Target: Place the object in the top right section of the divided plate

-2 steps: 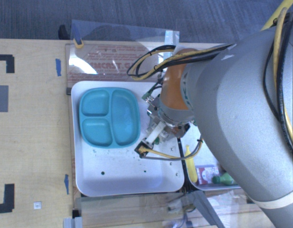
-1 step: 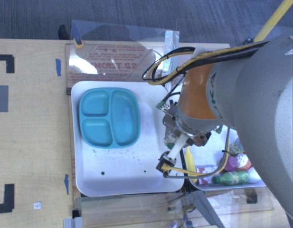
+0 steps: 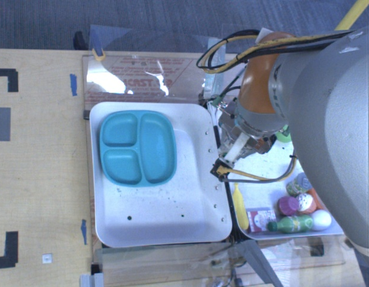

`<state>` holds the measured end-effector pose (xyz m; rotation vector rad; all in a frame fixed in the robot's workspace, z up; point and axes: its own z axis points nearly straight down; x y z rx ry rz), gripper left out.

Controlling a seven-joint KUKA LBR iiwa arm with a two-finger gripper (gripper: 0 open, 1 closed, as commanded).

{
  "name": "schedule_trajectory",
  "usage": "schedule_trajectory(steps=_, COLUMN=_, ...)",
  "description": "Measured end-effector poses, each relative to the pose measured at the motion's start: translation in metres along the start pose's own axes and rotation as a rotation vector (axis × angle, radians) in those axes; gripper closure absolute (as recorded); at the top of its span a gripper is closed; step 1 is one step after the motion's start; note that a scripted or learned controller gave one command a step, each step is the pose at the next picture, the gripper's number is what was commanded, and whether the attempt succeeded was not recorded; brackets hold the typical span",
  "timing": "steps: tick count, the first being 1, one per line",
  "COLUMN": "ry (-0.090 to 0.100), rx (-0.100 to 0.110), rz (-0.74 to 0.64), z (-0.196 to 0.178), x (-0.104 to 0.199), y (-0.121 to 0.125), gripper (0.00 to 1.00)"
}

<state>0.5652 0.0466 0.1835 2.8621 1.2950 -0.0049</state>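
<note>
Where the frame's lower right shows the nearer end of the right bin (image 3: 265, 193), a cluster of small toys lies against the bin's bottom rim. A yellow banana (image 3: 238, 205) rests along the bin's left wall. Just right of it lies a small red and white packet (image 3: 260, 219), then a green bottle (image 3: 290, 224) on its side, then a white egg (image 3: 322, 220). Just above the bottle sit a magenta ball (image 3: 287, 205) and a speckled egg (image 3: 305, 203), touching each other. Which of these toys is the one to be moved cannot be told.

The left bin (image 3: 172, 214) fills the middle of the frame. A blue divided plate (image 3: 139, 148) lies flat in the bin's upper left part, well apart from the toys. The plate has two small sections stacked on its left side and one long section down its right side.

Farther up, the grey arm (image 3: 328, 100) enters from the right and covers most of the frame's right side. Its orange band (image 3: 259, 88) sits at upper centre right. The gripper (image 3: 247, 145) hangs over the upper part of the right bin, close to the wall between the two bins. Whether the gripper is open or closed cannot be told, and nothing can be seen in its grasp. A small green thing (image 3: 284, 135) peeks out just right of the gripper.
</note>
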Motion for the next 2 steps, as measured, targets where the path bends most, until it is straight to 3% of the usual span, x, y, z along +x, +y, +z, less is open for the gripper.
schedule_trajectory(steps=1, ry=0.0, rx=0.004, rz=-0.199, z=0.014, x=0.04, y=-0.072, gripper=1.0)
schedule_trajectory(steps=2, ry=0.008, rx=-0.006, rz=-0.307, z=-0.124, x=0.047, y=-0.045, gripper=1.0)
